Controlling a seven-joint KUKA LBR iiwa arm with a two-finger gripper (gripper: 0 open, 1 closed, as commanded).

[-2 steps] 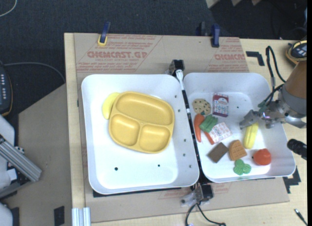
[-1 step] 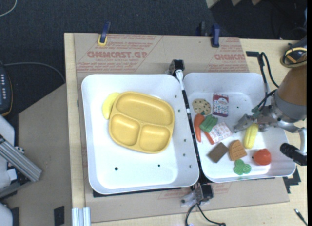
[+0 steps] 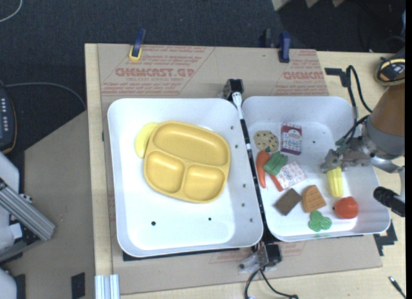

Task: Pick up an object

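In the right bin [image 3: 302, 107], near its right wall, the hand [image 3: 339, 160] hangs low over the toy food, its dark fingers pointing left from the grey arm [image 3: 386, 127] that comes in from the right edge. Whether those fingers are open or closed cannot be told at this size; nothing shows between them. Just below the hand lies a yellow corn cob [image 3: 335, 182], so close that touch or gap cannot be judged. Below the corn sits a red tomato [image 3: 346, 207], and to its left a green broccoli piece [image 3: 320, 222] near the bin's front rim. An orange-brown bread slice [image 3: 313, 198] and a dark brown chocolate piece [image 3: 288, 202] lie side by side toward the middle. Further left are an orange carrot [image 3: 261, 168] along the bin's left wall, a green leafy piece [image 3: 277, 163] beside it, and a pale red-speckled packet [image 3: 291, 174]. Toward the back lie a round cookie [image 3: 265, 140] and a small red-and-white carton [image 3: 291, 139].

The left bin [image 3: 129, 182] holds a yellow divided plate [image 3: 187, 161], with a yellow piece [image 3: 143, 139] sticking out from under its left edge. Both bins rest on a cardboard-covered surface [image 3: 193, 66], held at the back by a yellow clamp [image 3: 136, 48] and a blue clamp [image 3: 284, 46].
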